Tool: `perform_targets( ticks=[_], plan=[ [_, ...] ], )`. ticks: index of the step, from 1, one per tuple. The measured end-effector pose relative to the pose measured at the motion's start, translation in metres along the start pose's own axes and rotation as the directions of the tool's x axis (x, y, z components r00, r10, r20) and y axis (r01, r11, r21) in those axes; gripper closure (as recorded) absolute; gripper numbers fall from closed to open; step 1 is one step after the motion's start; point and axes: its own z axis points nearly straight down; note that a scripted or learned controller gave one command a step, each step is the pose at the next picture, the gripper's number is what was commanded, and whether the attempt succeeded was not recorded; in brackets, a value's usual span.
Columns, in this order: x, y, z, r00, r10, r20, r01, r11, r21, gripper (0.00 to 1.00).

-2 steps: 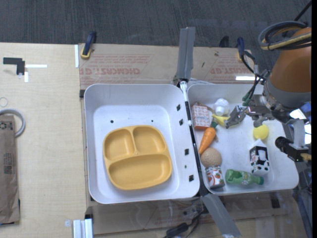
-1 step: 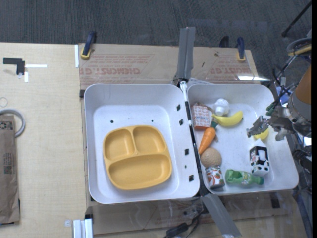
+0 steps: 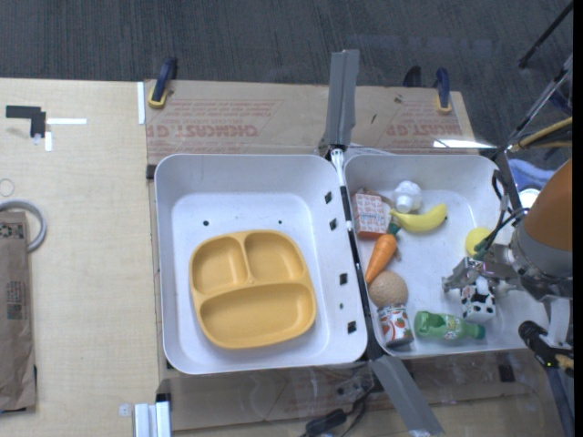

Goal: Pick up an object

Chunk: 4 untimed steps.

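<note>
Gripper low in the right bin, nothing visibly pinched

From your left: the yellow divided plate [image 3: 252, 288] sits alone in the left bin [image 3: 173, 244]; in the right bin [image 3: 437, 176], carrot [image 3: 381, 256] and banana [image 3: 420, 218] lie apart from the gripper [image 3: 467, 285], poised by the cow toy [image 3: 478, 306] (whether its jaws are spread or pressed together, I cannot tell). Centre yourself over one object, clear of the green bottle [image 3: 446, 327].

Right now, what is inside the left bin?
The left bin holds one yellow divided plate, with nothing visible in its three compartments. Whatever lies beneath the plate is covered.
</note>
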Motion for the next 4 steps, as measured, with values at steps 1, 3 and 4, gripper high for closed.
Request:
perform_targets(
  ticks=[1,3,4],
  plan=[
    [-0.001,0.000,0.000,0.925,0.381,-0.003,-0.381,0.925,0.001,0.00],
    [0.004,0.047,-0.003,0.959,0.283,0.000,-0.283,0.959,-0.007,1.00],
    [0.061,0.009,-0.113,0.995,0.102,0.001,-0.102,0.995,0.001,1.00]
  ],
)
